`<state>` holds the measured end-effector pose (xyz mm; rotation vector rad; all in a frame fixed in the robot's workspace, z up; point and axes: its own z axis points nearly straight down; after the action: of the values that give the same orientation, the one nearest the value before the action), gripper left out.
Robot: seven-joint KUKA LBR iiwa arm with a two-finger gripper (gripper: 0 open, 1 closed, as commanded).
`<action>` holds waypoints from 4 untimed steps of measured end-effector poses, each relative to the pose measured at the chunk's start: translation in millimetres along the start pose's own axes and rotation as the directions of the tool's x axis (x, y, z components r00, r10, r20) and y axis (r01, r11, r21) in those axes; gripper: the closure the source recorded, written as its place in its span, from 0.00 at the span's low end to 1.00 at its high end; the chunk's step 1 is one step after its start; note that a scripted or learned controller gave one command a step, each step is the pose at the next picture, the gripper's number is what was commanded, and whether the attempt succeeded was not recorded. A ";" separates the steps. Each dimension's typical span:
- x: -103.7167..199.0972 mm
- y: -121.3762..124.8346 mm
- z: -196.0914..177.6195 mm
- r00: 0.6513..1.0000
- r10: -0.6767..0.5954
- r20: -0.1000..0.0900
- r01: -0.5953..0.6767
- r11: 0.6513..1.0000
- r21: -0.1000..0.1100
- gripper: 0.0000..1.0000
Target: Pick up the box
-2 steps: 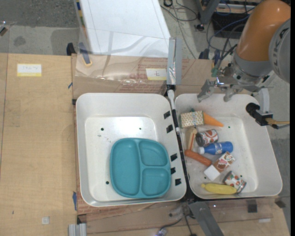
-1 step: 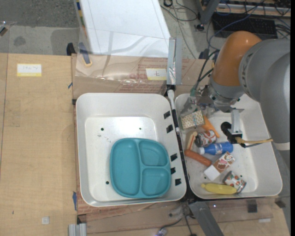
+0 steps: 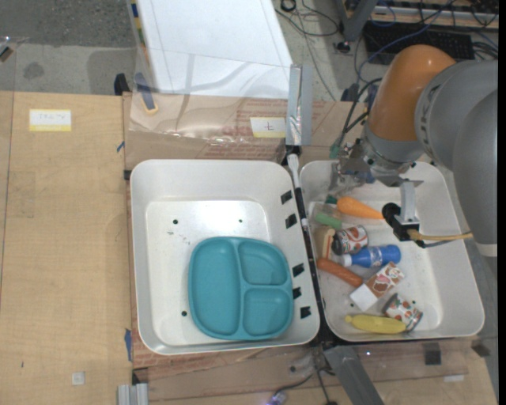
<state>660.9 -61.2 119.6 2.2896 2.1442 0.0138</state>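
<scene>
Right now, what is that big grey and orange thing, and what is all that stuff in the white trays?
That is a robot arm, seen by a camera looking down from above. Its claw hangs over the far end of the right tray; I cannot tell whether it holds anything. That tray has toy food: a carrot, a blue bottle, a banana and a small box the robot should pick up. The left tray holds a teal divided plate.

A robotics lab: a plywood bench [image 3: 63, 237] carries two white bins [image 3: 150, 237] taped at the edges, with loose cables [image 3: 443, 20] trailing across the floor beyond its far edge.
</scene>
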 end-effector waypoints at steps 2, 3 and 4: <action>-37.7 -81.5 27.1 1.000 -0.004 0.002 0.004 1.000 0.010 0.00; -23.5 -26.4 27.4 0.996 -0.084 0.002 0.084 0.996 0.009 0.00; -3.5 -4.4 27.1 0.999 -0.053 0.009 0.053 0.998 0.017 0.00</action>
<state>656.5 -64.4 92.4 2.2354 2.2083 -0.0149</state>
